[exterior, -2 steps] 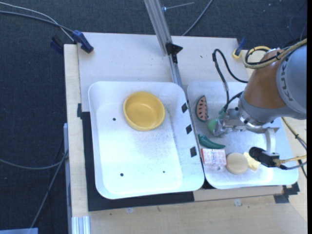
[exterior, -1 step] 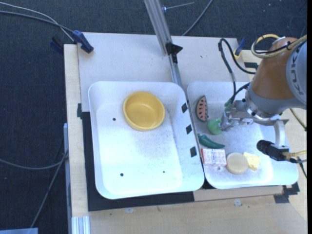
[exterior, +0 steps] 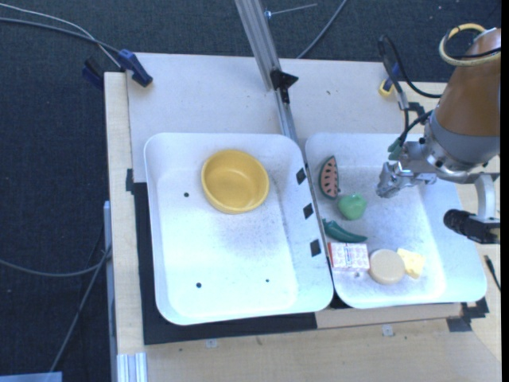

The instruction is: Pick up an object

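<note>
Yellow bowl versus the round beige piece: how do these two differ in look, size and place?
The yellow bowl is much larger than the round beige piece. The bowl is bright yellow and hollow, open side up; the beige piece is pale and looks like a solid flat disc. The bowl sits in the left bin, the beige piece in the right bin, touching a small yellow item. Both are round and lie apart from the gripper.
</note>
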You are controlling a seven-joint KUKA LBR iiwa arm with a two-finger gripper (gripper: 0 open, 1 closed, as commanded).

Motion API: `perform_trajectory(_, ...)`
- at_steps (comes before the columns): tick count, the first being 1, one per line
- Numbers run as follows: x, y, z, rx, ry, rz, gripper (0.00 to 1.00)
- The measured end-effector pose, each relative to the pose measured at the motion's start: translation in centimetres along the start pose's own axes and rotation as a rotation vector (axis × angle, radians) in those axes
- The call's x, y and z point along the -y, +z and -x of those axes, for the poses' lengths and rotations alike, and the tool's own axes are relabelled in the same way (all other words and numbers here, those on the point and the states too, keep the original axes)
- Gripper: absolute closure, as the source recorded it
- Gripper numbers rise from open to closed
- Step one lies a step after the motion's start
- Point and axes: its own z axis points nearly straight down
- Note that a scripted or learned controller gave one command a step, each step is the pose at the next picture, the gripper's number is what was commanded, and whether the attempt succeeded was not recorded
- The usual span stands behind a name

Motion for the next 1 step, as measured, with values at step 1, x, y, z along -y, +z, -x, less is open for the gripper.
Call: perform_trajectory(1, -0.11, -1.13, -0.02, 0.001, -0.001, -0.004, 1.0)
